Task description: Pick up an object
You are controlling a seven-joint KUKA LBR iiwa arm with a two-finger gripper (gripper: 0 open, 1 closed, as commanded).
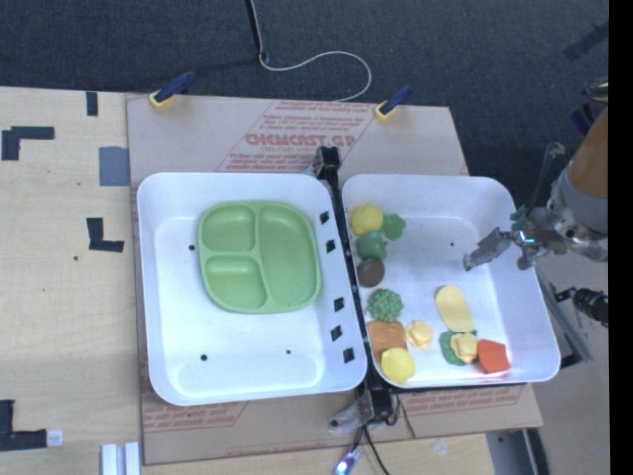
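End effector [492,249] above the right bin [435,188], nothing between its fingers.
How far it is open cannot be told at this slant; it touches no item. The toy foods, like the yellow piece [455,308], lie below along the bin's left and front.

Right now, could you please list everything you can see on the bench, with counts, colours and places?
Bins: two, white, side by side.
Divided plate: one, green, left bin.
Toy foods: about a dozen, yellow, green, brown and orange, right bin, mostly along its left wall and near edge.
Cardboard sheet: one, brown, under the bins.
Clamps: two, blue and yellow, cardboard's far corners.
Cable: one, white, on the dark floor.
Gripper: one, grey, above the right bin's right side.
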